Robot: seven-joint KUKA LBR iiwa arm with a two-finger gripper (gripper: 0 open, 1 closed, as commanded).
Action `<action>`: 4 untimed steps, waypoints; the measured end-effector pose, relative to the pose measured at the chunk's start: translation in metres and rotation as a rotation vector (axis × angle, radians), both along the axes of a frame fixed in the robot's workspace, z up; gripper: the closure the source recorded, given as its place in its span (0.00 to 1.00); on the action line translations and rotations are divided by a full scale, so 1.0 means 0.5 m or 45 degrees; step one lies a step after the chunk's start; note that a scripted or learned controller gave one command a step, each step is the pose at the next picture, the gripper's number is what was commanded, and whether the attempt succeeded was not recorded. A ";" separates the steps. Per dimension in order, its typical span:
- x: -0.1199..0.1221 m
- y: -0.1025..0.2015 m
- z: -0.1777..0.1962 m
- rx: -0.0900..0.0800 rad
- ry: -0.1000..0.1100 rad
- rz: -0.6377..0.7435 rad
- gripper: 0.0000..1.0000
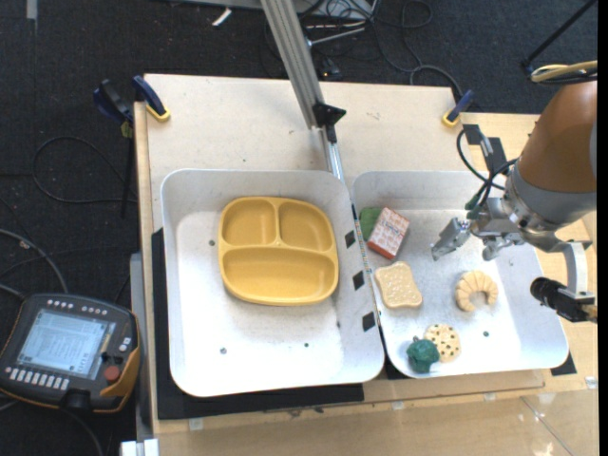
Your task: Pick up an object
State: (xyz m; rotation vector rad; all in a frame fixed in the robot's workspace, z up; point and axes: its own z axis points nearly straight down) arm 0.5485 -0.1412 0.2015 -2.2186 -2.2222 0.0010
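We list two shallow white bins side by side on a pale bench.

Left bin: we count one item, a yellow divided tray with three compartments, lying flat near the bin's middle.

Right bin: we count five items.
- A red-and-white carton near the bin's far left corner, with a green item just behind it, partly hidden.
- A slice of toast just in front of the carton, close to the divide between the bins.
- A curved croissant to the right of the toast, well apart from it.
- A round cookie near the front rim.
- A green broccoli piece touching or just beside the cookie on its left.

Arm: grey with an orange band, entering from the right. Its gripper sits over the right bin, between the carton and the croissant and a little behind both. We see two grey fingers spread apart, one finger pointing left and down. We see nothing between them, and none of the items is lifted.

Other fittings: a grey metal pole slants across the bench's far edge; a handheld control pendant lies on the dark floor at the lower left.
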 end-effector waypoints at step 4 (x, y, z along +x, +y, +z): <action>0.021 0.007 -0.176 -0.002 -0.008 -0.002 1.00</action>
